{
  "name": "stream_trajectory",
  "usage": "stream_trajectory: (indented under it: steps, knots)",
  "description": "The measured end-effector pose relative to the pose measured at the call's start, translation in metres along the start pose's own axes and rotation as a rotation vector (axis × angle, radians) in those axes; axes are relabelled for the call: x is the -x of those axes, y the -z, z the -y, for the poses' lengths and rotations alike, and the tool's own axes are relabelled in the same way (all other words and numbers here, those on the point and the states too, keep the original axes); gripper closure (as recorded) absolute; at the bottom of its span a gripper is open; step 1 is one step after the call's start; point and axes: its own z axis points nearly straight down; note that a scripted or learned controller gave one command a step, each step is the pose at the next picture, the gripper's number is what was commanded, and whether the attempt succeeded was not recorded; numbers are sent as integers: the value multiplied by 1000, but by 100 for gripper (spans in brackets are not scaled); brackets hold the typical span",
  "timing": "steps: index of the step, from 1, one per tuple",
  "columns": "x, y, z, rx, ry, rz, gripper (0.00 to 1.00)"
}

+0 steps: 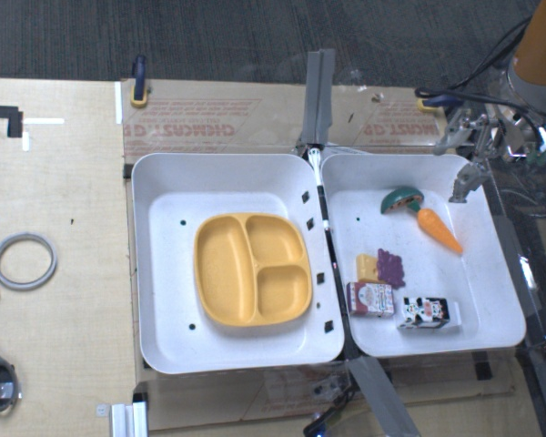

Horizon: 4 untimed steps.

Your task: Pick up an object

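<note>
- While the arm (535, 44) reaches in from the right, its gripper (466, 182) hangs over the upper right corner of the right bin (491, 321), with nothing seen between its fingers; whether they stand wide or narrow cannot be told.
- Just below and to the left of the gripper lies a carrot (438, 229), slanted, its thick end toward a teal piece (401, 198) that touches it.
- Farther down and left of the gripper sit purple grapes (390, 267), pressed against a yellow block (367, 266).
- Below those, well away from the gripper, a red carton (370, 299) lies on its side, and just beside it a black-and-white carton (428, 313).
- Across the divider, far left of the gripper, the left bin (155, 271) holds a yellow plate (252, 269) with three compartments.
- Beyond both bins, at the bench's far left, rests a grey ring (22, 260).
- Black cables (478, 66) trail around the wrist above the gripper.
</note>
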Motion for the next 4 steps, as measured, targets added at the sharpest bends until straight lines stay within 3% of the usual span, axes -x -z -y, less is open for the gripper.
stream_trajectory:
  steps: [1,2,3,4]
  knots:
    - [-18,-93,15,-1,-504,-2,0]
    - [-67,-149,14,-2,-595,-2,0]
    - [-66,-139,14,-3,-591,1,100]
    - [-51,-28,-47,-2,-961,-2,100]
